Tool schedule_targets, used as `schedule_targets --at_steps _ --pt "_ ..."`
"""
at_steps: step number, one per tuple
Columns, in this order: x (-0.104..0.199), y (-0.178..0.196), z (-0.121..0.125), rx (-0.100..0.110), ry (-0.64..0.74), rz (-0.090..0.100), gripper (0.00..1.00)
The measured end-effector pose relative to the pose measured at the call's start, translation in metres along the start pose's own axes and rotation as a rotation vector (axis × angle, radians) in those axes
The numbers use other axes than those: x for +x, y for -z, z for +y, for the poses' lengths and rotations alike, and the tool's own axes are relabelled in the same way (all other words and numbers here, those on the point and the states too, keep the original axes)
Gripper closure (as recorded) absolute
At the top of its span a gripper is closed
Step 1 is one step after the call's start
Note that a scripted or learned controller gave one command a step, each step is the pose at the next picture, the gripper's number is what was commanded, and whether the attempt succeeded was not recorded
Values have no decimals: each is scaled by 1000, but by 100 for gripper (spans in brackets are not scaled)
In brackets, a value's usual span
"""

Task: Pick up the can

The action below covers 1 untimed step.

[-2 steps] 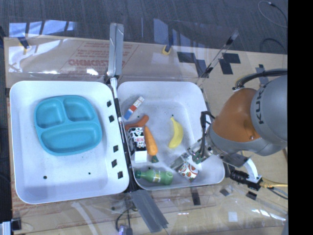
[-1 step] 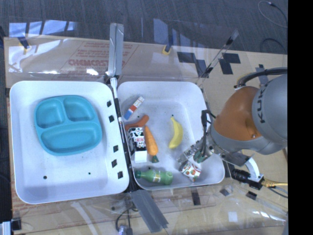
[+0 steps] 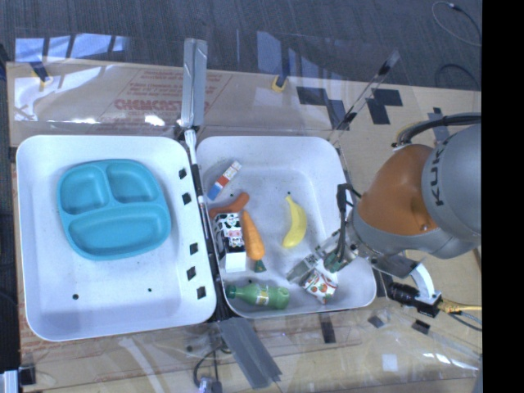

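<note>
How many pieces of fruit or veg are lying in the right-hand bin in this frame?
2: a banana near the middle of the right bin, and a carrot to its left beside the small carton. The pincer and arm cover the bin's near right corner, so more may be hidden.

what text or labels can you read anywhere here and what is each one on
"KU", the visible part of larger dark lettering, on the grey arm.
"CHEMCAST", roughly, in faint red print on the clear sheet behind the bins; its other lines are too blurred to read.
Print on the black and white carton, green bottle, red and blue tube and the can by the claw: too small to read.
</note>
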State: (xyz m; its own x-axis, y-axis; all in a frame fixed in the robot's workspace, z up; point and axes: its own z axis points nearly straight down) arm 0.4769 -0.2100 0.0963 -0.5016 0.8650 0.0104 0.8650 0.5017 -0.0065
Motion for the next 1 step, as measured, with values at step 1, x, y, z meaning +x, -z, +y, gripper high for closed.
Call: schedule_targets --at_steps 1 --pt "0 6 0 4 4 6 100"
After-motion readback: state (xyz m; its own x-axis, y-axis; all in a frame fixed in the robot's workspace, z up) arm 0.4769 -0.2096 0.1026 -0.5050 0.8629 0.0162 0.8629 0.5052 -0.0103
